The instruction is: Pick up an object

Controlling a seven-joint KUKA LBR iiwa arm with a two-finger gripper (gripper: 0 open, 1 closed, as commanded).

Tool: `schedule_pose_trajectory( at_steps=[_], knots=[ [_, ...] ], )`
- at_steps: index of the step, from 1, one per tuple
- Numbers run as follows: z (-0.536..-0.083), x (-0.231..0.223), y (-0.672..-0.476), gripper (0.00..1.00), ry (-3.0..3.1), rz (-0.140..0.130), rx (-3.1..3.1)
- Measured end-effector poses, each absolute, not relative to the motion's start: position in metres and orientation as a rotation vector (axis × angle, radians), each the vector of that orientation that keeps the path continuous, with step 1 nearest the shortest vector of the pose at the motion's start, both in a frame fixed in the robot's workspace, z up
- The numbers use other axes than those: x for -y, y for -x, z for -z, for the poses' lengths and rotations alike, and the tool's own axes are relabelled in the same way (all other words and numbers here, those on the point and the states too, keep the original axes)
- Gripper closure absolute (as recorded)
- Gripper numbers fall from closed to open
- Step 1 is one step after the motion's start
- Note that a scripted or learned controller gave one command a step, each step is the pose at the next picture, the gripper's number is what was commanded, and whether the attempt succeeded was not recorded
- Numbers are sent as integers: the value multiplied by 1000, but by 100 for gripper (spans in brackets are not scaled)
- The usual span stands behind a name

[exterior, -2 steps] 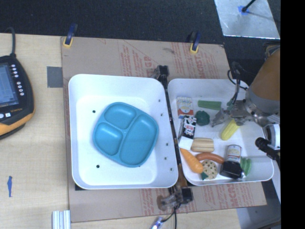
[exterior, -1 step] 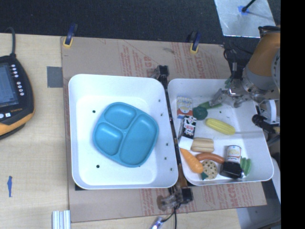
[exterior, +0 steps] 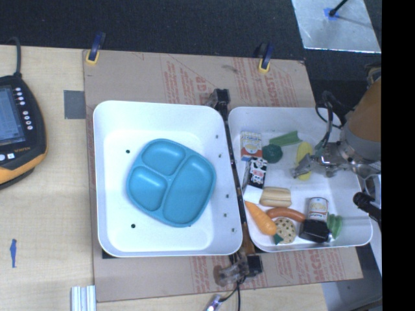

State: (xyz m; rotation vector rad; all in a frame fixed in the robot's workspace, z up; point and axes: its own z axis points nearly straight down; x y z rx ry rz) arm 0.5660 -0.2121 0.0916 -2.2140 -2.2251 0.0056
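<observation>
The right bin [exterior: 363, 238] holds several toy foods. Among them are a yellow piece [exterior: 303, 151], a green pepper [exterior: 277, 146], a small black-and-white carton [exterior: 258, 172], a bread roll [exterior: 275, 195], a sausage [exterior: 286, 213], a carrot [exterior: 260, 219], a cookie [exterior: 283, 229] and a small can [exterior: 318, 207]. My gripper [exterior: 303, 170] reaches in from the right and hangs low over the bin's right half. It is just below the yellow piece and above the can. I see nothing held in it.
The left bin [exterior: 107, 173] holds a blue divided plate [exterior: 170, 181]. A teach pendant [exterior: 16, 131] lies on the bench at the far left. A black block [exterior: 314, 231] and a green item [exterior: 334, 225] sit in the right bin's front corner. A printed carton [exterior: 251, 144] lies near the dividing wall.
</observation>
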Motion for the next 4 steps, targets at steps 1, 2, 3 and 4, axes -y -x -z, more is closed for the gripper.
schedule_pose_trajectory(
  at_steps=[1, 2, 3, 4],
  knots=[
    [-92, 212, -625, 0, 2217, -1, 2224],
    [-92, 186, -656, 0, 2215, -2, 2224],
    [-92, 183, -594, 0, 2214, -6, 2225],
    [-102, 184, -594, 100, 2213, -8, 2227]
  ],
)
